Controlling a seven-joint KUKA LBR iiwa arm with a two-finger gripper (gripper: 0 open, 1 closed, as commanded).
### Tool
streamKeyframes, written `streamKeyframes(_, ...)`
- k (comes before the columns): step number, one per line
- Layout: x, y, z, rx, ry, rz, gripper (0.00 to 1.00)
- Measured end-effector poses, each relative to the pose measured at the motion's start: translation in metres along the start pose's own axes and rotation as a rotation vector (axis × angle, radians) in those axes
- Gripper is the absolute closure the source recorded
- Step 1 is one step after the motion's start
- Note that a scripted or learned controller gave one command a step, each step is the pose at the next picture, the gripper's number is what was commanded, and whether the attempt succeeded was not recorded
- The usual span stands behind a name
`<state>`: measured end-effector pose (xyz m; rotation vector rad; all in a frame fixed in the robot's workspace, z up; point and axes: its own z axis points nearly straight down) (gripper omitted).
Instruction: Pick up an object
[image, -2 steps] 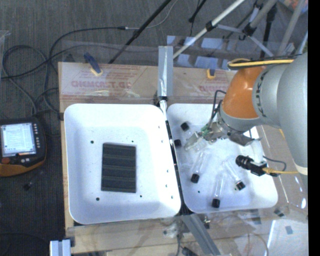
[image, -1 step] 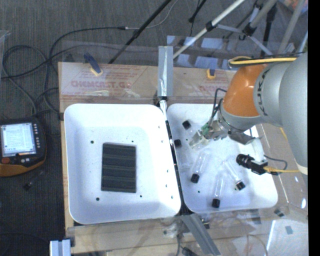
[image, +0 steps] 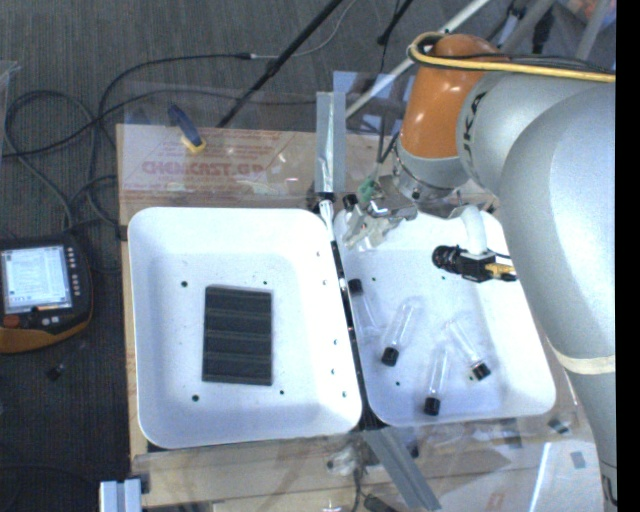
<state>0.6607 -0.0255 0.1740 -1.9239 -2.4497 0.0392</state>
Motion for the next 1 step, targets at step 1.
streamKeyframes(1, -0.0009, 0.0024, -0.0489, -0.019, -0.001, 0.085, 1.0)
